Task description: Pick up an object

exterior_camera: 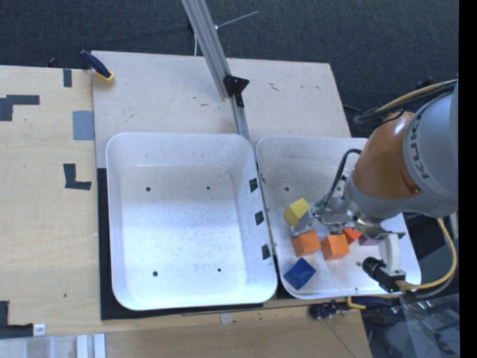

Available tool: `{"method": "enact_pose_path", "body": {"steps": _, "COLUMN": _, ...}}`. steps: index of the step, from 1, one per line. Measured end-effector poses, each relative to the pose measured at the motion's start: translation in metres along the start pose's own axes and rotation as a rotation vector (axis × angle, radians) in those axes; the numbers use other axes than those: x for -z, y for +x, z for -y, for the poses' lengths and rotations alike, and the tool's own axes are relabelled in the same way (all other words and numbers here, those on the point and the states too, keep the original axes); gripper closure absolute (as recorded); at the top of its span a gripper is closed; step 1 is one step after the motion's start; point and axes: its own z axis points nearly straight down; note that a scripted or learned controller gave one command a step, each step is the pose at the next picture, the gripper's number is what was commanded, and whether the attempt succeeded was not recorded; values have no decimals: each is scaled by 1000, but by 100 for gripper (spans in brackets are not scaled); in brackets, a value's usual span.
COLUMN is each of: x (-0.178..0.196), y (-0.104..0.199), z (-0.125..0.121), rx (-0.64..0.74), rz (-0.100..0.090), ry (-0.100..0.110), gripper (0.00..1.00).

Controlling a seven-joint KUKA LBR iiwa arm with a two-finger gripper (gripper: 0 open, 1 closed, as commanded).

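Observation:
Several small blocks lie in the right bin (298, 155). A yellow block (296, 211) sits near its middle. Just below it are two orange blocks (305, 243) (335, 246), and a blue block (299, 273) rests by the front rim. A small red and purple piece (352, 236) peeks out beside the right orange block. My gripper (329, 218) hangs low over the bin, right of the yellow block and just above the two orange ones. The orange-banded wrist (380, 171) hides the bin's right part.
The left bin (179, 222) stands beside the right one, across a shared rim. A slanted metal bar (212, 43) crosses the bench behind the bins. A blue and yellow tool (97, 64) lies at the far left.

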Motion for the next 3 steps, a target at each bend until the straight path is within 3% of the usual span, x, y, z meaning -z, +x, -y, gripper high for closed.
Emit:
{"method": "enact_pose_path", "body": {"steps": 1, "x": 13, "y": 1, "z": -1, "rx": 2, "rz": -1, "ry": -3, "gripper": 100}}
{"method": "enact_pose_path", "body": {"steps": 2, "x": 71, "y": 8, "z": -9, "rx": 3, "rz": 1, "ry": -12, "gripper": 100}}
{"method": "enact_pose_path", "body": {"steps": 3, "x": 90, "y": 8, "z": -9, "rx": 2, "rz": 1, "ry": -9, "gripper": 100}}
